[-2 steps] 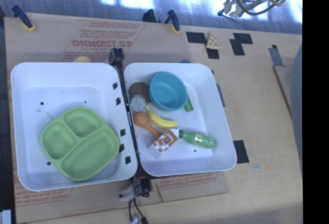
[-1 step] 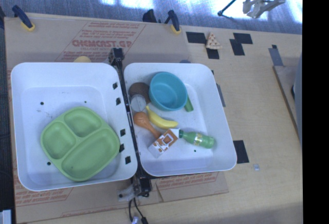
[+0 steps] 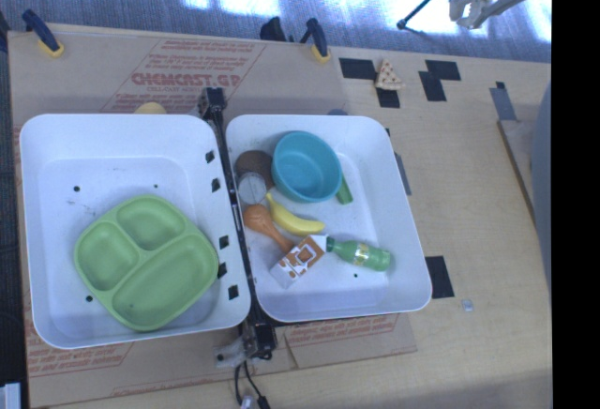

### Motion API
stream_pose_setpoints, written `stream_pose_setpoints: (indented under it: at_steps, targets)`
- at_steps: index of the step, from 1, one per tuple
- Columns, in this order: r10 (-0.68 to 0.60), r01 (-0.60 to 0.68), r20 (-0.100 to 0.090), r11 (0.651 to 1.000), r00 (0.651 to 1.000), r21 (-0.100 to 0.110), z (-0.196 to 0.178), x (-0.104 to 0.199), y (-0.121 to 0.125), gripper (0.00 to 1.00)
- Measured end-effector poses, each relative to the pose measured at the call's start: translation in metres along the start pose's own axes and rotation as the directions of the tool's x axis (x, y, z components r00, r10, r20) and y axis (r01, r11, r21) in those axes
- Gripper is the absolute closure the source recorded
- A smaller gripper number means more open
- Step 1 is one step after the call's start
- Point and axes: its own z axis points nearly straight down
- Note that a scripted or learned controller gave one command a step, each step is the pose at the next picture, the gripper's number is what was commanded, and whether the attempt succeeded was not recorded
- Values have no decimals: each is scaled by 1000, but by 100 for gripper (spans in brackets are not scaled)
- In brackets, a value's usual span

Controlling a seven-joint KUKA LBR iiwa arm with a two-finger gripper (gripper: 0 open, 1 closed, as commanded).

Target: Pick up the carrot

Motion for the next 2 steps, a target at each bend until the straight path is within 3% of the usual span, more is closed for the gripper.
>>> stream_pose_setpoints:
  at_steps: [1,2]
  targets:
    - [-103,103,5,995,995,12,95,19,-84,100]
    - [-273,273,5,962,962,16,246,13,-117,100]
